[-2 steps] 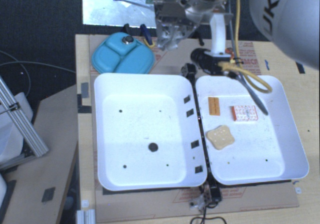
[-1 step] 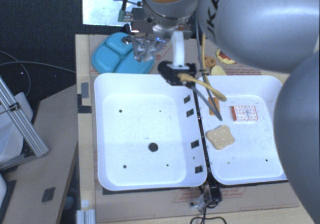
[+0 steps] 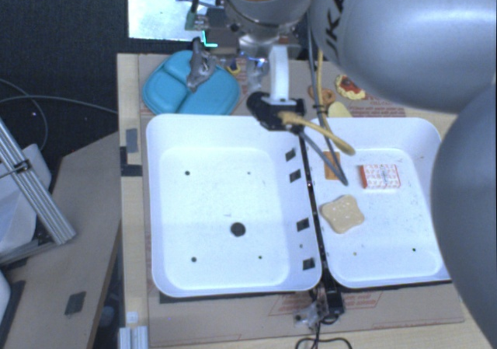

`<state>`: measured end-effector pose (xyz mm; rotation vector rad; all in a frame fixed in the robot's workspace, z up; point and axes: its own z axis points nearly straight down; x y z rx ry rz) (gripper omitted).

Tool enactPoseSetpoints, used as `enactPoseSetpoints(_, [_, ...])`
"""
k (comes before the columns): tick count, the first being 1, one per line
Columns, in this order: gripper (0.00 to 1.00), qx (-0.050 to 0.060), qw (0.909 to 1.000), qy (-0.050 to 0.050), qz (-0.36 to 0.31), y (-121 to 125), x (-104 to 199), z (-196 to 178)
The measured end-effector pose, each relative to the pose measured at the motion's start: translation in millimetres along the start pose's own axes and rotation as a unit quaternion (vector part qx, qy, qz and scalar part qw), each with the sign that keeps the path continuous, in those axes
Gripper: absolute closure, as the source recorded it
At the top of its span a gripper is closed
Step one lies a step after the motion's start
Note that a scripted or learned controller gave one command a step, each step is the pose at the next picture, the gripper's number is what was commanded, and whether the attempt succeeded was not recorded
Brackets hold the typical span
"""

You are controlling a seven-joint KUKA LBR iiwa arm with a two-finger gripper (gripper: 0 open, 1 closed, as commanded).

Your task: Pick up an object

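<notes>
My gripper (image 3: 200, 71) hangs at the back of the bench, beyond the far edge of the left bin (image 3: 167, 184). It is right over a blue moulded object (image 3: 177, 91) that lies outside the bins. Whether it touches the blue object is unclear. In the right bin (image 3: 423, 254) lie a tan toast-shaped piece (image 3: 342, 214) and a small red-and-white patterned block (image 3: 380, 176). A small dark round thing (image 3: 238, 229) sits on the left bin's floor.
Behind the right bin lie a red-and-yellow item (image 3: 350, 88) and a pale yellow piece (image 3: 339, 110). The big grey arm covers the upper right. A metal frame (image 3: 31, 192) stands left of the bench.
</notes>
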<state>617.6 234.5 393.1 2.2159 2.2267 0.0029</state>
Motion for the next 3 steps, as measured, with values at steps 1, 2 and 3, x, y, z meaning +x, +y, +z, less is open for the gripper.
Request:
enactPoseSetpoints(1, [0.0,0.002,1.0,-0.001,0.003,-5,-32,65])
enactPoseSetpoints(2, [0.0,0.001,1.0,0.0,0.0,-65,1,8])
enactPoseSetpoints(3, [0.0,-0.005,1.0,0.003,-0.001,-94,1,-112])
